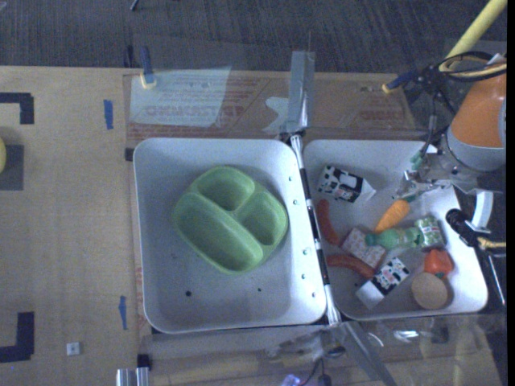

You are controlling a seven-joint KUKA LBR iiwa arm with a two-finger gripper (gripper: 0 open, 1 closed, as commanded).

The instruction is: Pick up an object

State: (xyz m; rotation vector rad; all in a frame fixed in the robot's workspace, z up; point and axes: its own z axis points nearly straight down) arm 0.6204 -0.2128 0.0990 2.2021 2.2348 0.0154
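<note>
The metal pincer (418, 182) hangs over the upper right part of the right bin (475, 300), its tips just above the tapered orange carrot (393, 214), though whether they are parted or pressed together I cannot tell. Below it lie a glossy green bottle (406, 236), a small red block (438, 260), a round tan ball (430, 291), two cow-patterned cartons (344, 184) (385, 279) and long red pepper-like pieces (325, 222). Far to its left, in the smooth white left bin (157, 296), sits a moulded green plastic divided plate (231, 217) (three rounded compartments), both bins resting on the pale wooden counter (64, 240).
</note>
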